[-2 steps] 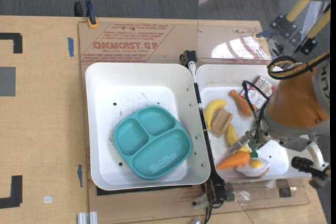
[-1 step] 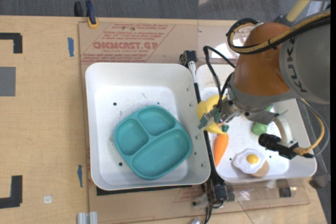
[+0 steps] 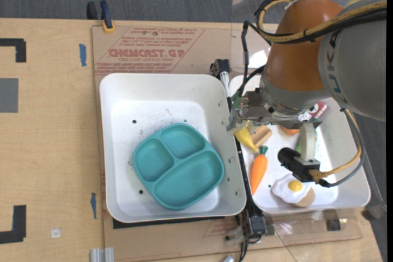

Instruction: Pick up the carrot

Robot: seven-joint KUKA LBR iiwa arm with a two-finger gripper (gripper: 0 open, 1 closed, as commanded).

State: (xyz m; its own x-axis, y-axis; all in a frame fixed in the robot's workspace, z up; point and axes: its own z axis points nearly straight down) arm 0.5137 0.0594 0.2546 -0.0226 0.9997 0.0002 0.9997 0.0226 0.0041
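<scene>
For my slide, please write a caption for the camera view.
Arm over right bin; carrot lies there beside fried egg.

Bright, even overhead light, soft shadows; detail looks perhaps slightly blurred

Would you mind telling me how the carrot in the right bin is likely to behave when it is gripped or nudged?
The carrot looks like a smooth, moulded toy, so probably stiff and light. Its round, tapered body may roll or pivot if nudged, and could slip out of a pinch near the narrow tip. It lies close to the fried egg, which may get bumped.
</scene>
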